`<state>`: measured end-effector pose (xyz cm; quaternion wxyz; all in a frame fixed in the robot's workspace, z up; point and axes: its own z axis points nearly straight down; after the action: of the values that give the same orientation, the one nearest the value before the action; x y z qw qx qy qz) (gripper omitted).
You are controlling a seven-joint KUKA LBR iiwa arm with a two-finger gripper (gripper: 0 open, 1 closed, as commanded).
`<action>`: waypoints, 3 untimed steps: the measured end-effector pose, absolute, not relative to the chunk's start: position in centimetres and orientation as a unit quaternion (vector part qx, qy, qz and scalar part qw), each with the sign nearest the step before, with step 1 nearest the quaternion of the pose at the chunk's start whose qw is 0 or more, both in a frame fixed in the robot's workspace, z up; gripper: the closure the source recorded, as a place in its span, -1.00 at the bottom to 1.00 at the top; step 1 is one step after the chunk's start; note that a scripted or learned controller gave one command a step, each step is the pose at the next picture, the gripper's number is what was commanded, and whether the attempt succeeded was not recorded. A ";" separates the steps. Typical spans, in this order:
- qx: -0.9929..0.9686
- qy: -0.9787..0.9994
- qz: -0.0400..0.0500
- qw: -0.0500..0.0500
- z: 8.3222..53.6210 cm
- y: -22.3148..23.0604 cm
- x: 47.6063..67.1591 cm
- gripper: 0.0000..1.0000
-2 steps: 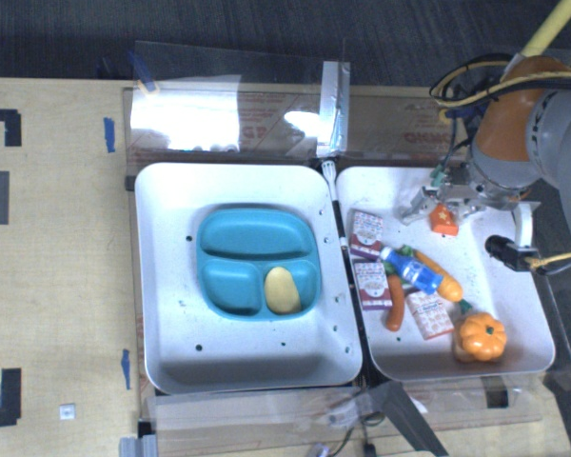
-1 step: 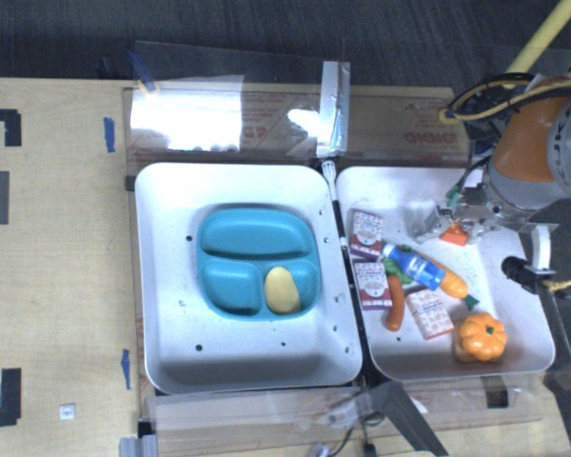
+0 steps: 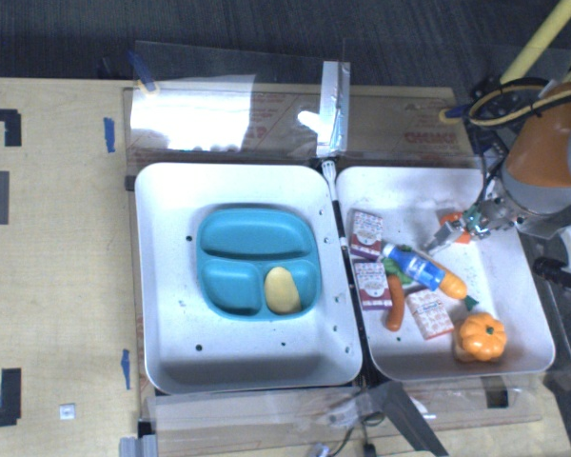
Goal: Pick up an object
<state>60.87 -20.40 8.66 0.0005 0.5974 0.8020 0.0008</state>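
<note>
nearest the camera in the right bin [image 3: 533, 350] there's a small orange pumpkin [image 3: 481, 337] sitting in the front corner, well clear of the arm. just past it is a little pile in the middle of that bin: a red-and-white packet [image 3: 430, 313] lying flat, an orange hot-dog-looking sausage [image 3: 395, 305] right beside it, and a blue-bodied bottle with an orange end [image 3: 424, 269] laid across the top at a slant. two more red packets [image 3: 367, 255] are lined up along the bin's left wall. over in the left bin [image 3: 162, 284] there's a blue divided tray [image 3: 257, 255] with a yellow potato-ish thing [image 3: 283, 290] in its front right compartment. further back, the gripper [image 3: 454, 231] is down in the far right part of the right bin, just beyond the bottle's blue end, with something small and orange-red by its tip. honestly can't tell how far the gripper is spread or if it's got hold of anything, too small and cluttered there. behind it is the grey arm with its orange band [image 3: 544, 155]
</note>
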 end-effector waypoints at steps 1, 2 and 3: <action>0.599 0.801 0.001 0.003 9.7 -20.6 61.0 1.00; 0.599 0.801 0.001 0.003 9.6 -20.6 60.9 -1.00; 0.599 0.800 0.001 0.003 10.5 -20.6 60.9 1.00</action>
<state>60.95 -20.60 10.48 0.0029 0.5995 0.8004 0.0008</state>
